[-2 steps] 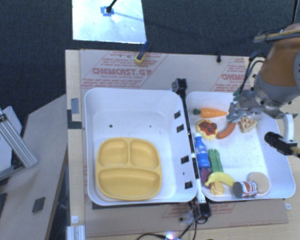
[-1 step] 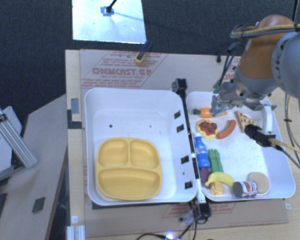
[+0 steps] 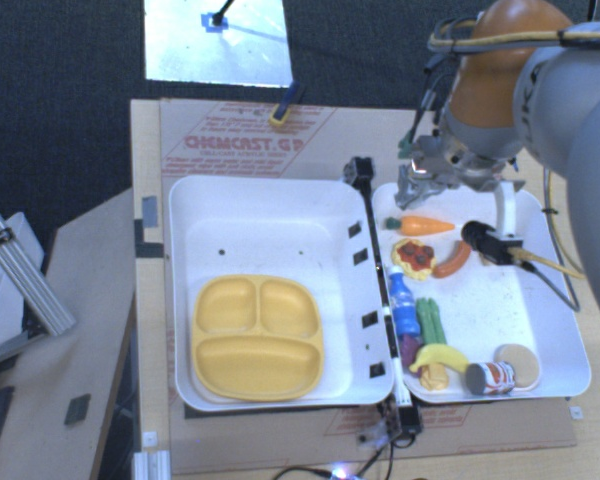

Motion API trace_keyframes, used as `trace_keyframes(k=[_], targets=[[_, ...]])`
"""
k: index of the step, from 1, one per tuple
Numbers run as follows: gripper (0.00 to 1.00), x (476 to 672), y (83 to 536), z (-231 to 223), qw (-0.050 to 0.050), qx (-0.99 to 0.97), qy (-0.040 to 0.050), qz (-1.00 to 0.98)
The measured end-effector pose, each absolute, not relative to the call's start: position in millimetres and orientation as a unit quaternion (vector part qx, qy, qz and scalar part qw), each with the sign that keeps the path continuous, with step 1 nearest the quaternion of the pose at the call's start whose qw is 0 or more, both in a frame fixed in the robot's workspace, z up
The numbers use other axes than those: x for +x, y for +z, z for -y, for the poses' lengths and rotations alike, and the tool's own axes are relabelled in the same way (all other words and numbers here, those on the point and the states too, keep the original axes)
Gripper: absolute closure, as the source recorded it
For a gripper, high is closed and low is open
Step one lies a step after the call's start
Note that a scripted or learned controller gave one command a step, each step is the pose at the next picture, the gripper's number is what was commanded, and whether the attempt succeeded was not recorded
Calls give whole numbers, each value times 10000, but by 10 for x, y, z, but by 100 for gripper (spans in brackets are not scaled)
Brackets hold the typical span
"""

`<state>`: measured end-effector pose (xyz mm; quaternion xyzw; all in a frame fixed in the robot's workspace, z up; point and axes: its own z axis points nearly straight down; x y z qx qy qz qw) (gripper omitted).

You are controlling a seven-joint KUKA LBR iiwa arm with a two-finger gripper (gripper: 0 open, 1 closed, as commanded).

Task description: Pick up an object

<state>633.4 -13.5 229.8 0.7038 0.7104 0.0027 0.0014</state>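
With the hand [image 3: 412, 190] hung right above the carrot [image 3: 426, 225], finger state can't be told, so a clean miss or a nudge into the bin wall [image 3: 380, 208] could easily be had.

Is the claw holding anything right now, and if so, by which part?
Nothing is held. The claw hangs above the right bin, just over the carrot, with nothing between its fingers.

Even overhead light; soft shadows; slight blur; white bins [image 3: 280, 193] bright.
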Motion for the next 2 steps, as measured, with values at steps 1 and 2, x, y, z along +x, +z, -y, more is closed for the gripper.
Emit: trace_keyframes(k=[1, 2], targets=[[100, 6211, 2244, 205, 3, 7068, -3, -7074], [100, 6263, 2346, 71, 8, 7051, 11, -7091]])
